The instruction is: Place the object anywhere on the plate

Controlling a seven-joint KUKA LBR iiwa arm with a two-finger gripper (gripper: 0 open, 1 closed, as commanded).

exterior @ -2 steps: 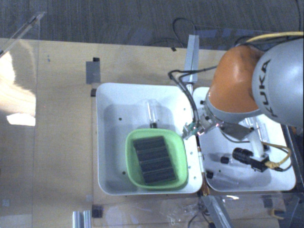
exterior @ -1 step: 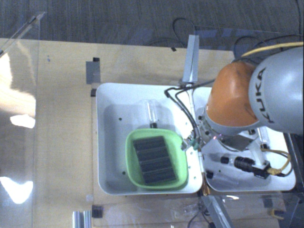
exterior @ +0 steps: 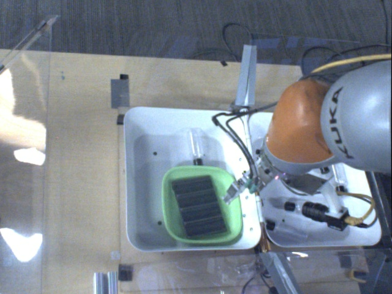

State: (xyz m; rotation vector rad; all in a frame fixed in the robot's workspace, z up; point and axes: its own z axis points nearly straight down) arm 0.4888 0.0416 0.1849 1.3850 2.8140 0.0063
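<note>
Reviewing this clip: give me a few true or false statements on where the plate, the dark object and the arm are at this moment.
1. The green plate lies in the left bin. True.
2. A dark ridged object rests on the plate. True.
3. The plate is round and red. False: it is green and roughly square with rounded corners.
4. The arm hangs over the left bin's far left wall. False: it is over the divide between the bins and the right bin.
5. A clear tube-like item lies in the left bin beyond the plate. True.
</note>
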